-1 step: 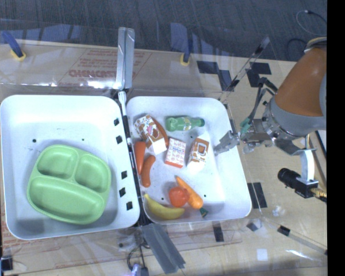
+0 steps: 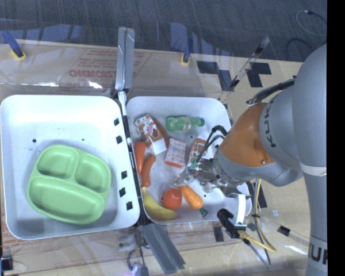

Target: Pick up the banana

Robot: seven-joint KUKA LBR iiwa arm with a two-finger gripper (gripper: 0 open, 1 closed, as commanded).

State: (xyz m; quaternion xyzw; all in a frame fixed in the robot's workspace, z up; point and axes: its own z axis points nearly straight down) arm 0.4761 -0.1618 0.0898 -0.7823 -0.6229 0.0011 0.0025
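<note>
Banana (image 2: 157,207) at the near-left corner of the right bin (image 2: 178,103), lying flat and curved along the bin's near wall, one end up against the left wall. Tomato (image 2: 172,198) touching it from behind, stubby carrot (image 2: 191,196) just beside that. Likely a light toy: stiff, smooth skin, a bit slippery, prone to roll or squirt out of a pinch on the curve. Best grip probably across the mid-body, fingers either side of the narrow width, at the thickest stretch; not the tapered tips. Little room on the wall side, so a finger may jam against the rim or nudge the tomato. Gripper (image 2: 196,171) further back, hanging over the bin's middle above carrot and tomato, well short of the banana; nothing visibly between its fingers, opening hard to judge under the wrist, so can't tell. Beyond it: two long carrots (image 2: 142,161) along the left wall, small cartons (image 2: 176,152), snack packet (image 2: 150,129), green bottle (image 2: 183,122) at the far wall. Left bin (image 2: 23,111) with green divided plate (image 2: 69,183).
</note>
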